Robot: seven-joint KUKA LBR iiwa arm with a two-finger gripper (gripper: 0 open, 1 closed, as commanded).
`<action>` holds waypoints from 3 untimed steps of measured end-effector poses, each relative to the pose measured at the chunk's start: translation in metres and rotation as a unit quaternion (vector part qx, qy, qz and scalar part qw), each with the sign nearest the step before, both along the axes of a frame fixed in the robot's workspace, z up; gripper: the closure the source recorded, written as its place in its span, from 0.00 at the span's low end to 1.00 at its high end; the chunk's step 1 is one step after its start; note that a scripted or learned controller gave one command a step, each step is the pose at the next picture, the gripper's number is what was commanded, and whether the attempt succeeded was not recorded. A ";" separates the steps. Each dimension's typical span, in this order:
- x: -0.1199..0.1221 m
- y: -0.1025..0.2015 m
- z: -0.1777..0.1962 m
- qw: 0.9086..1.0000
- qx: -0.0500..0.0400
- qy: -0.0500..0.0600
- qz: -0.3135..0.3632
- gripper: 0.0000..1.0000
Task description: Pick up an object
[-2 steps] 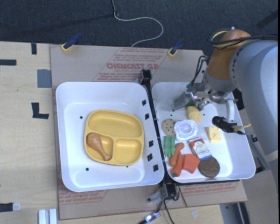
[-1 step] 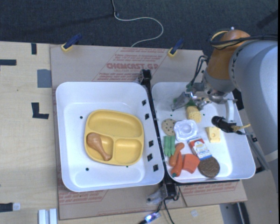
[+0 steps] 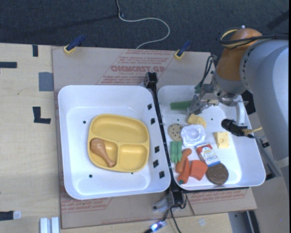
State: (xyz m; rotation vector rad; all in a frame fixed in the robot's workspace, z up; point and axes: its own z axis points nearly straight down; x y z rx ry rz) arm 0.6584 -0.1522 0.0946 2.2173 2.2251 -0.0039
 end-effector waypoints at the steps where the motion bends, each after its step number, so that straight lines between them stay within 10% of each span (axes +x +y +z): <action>1: 0.005 0.009 0.048 1.000 0.001 -0.001 -0.001 1.00; 3: 0.005 0.012 0.131 1.000 0.001 -0.001 -0.001 1.00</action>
